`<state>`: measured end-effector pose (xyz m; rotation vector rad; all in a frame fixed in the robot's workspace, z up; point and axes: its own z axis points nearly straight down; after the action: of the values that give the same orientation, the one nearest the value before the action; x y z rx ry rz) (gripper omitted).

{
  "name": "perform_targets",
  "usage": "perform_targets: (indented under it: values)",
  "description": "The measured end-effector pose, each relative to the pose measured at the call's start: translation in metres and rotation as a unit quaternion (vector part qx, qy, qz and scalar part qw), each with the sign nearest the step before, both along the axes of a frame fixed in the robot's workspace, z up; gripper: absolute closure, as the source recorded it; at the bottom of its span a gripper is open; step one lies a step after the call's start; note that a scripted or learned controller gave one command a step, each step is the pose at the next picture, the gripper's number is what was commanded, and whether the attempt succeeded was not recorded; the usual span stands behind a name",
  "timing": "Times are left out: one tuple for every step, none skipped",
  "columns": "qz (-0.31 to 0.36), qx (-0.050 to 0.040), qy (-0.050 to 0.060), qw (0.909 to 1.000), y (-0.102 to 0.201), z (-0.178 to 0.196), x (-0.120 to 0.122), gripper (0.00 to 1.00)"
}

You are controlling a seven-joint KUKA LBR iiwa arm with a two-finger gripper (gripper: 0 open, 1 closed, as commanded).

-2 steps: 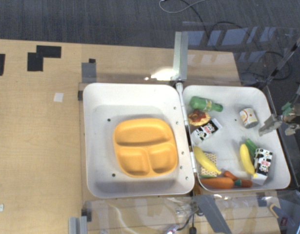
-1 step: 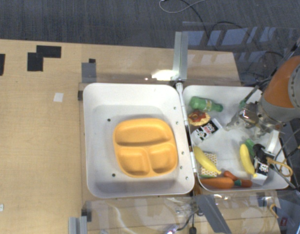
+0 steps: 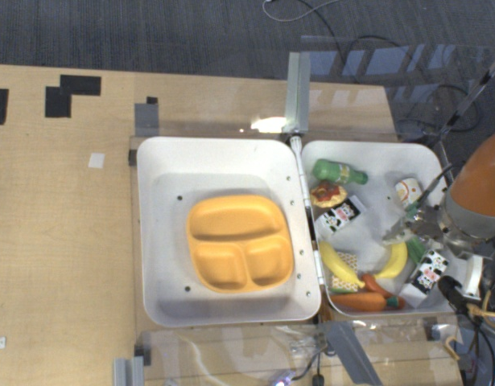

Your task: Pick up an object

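Camera view has the gripper [image 3: 402, 230] down inside the right bin [image 3: 428, 153], toward its right side; honestly can't tell from this angle if it's released or clenched, it's just a dark tangle of metal under the orange band of the arm [image 3: 479, 191]; nothing is clearly sitting in it, so I'd call this the reaching step, not a lift yet.

Right under it lies a banana [image 3: 393, 260]; just beside that, toward the bin's front right corner, a small black-and-white carton [image 3: 428, 273]; along the front edge a carrot [image 3: 361, 301]; a second banana [image 3: 337, 265] sits at the front left; another black-and-white carton [image 3: 340, 214] is near the left wall, with a red and yellow toy [image 3: 327, 193] and a green bottle [image 3: 339, 171] toward the back left corner; a white cup [image 3: 406, 190] is near the back right.

The left bin [image 3: 150, 240] just carries a yellow divided tray [image 3: 235, 243].

My guess: the nearest banana is the target; next it needs to drop squarely over it and close, without snagging the neighbouring carton.
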<state>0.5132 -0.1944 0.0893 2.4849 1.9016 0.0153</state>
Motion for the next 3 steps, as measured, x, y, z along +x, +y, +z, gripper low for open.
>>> perform_targets:
  values:
    - [0.003,-0.0006,-0.004,1.0000,0.001,0.012,0.005,1.00]
    - [0.054,0.0015,0.006,0.9985,0.040,0.067,0.036,1.00]
    - [0.210,-0.0006,0.004,0.9776,0.073,0.005,0.040,1.00]
